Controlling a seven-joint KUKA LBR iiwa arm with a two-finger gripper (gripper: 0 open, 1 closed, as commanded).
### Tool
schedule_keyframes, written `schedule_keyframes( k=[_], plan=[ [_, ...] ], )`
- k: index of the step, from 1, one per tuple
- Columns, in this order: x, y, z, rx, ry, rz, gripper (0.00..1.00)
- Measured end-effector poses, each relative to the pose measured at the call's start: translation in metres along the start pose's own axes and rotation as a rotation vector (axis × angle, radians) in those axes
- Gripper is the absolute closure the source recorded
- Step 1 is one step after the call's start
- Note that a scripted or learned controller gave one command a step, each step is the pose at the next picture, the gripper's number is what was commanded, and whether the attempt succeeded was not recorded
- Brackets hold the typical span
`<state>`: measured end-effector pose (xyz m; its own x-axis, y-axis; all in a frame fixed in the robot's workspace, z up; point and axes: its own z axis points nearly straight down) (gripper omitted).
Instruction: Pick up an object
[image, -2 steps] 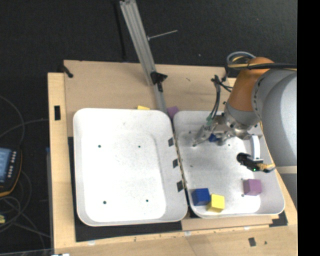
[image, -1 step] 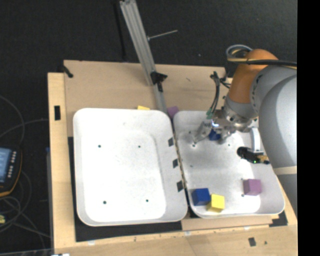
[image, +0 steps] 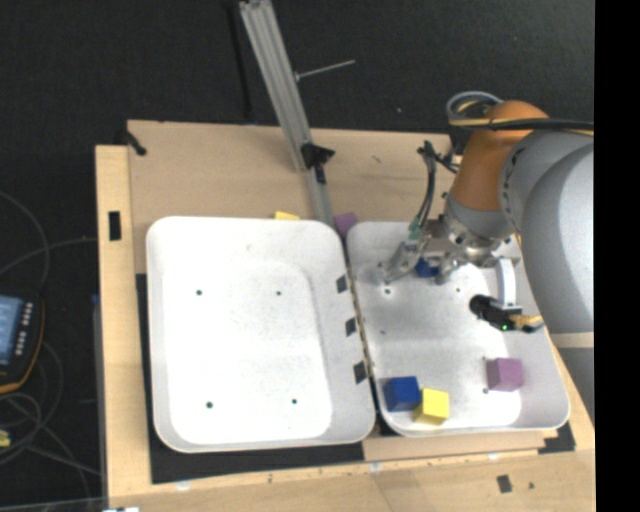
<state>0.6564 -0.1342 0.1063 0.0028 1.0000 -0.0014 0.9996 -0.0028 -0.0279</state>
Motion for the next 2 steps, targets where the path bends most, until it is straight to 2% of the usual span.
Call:
schedule_keyframes(
  k=[1, 2],
  plan=[
    [-0.009, 0.011, 0.015, 0.049, 0.014, 0.008, 0.00],
    [-0.011, 0.010, 0.004, 0.051, 0.011, 0.003, 1.00]
  ],
)
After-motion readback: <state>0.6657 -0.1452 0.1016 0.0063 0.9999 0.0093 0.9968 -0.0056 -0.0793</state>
